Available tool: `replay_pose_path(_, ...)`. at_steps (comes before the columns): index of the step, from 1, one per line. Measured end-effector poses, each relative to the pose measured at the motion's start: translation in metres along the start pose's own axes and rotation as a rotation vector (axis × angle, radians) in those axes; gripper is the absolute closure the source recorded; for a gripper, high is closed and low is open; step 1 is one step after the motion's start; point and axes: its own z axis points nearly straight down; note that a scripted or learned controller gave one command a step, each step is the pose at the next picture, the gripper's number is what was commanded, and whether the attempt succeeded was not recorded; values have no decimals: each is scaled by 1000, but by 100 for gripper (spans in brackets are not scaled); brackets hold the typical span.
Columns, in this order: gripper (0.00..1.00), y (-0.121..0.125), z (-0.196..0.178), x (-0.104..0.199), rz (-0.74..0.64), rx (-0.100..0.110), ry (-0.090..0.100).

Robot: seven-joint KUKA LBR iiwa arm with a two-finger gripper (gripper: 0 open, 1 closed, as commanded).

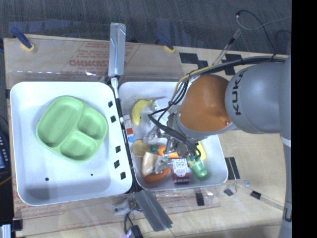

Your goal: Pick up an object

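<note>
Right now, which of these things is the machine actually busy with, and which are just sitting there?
Part of the job:
arm
right bin
banana
green bottle
red-labelled packet

Just lying about:
left bin
green divided plate

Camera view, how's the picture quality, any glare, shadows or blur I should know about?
Camera view: lighting is even and soft; the white left bin looks bright with a faint grey shadow in its lower left corner; the arm shades the cluttered right bin; the green divided plate is sharp enough, but the small items under the wrist are slightly soft and hard to separate.
</note>
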Motion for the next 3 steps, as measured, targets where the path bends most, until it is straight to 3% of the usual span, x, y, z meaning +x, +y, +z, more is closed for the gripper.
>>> replay_pose_path(1, 100, -1, -8, -1, -2, 2, 0)
replay_pose_path(2, 0, 1, -8, -1, -3, -1, 1)
replay_pose_path(3, 0, -12, -72, 33, 489, 2, 0)
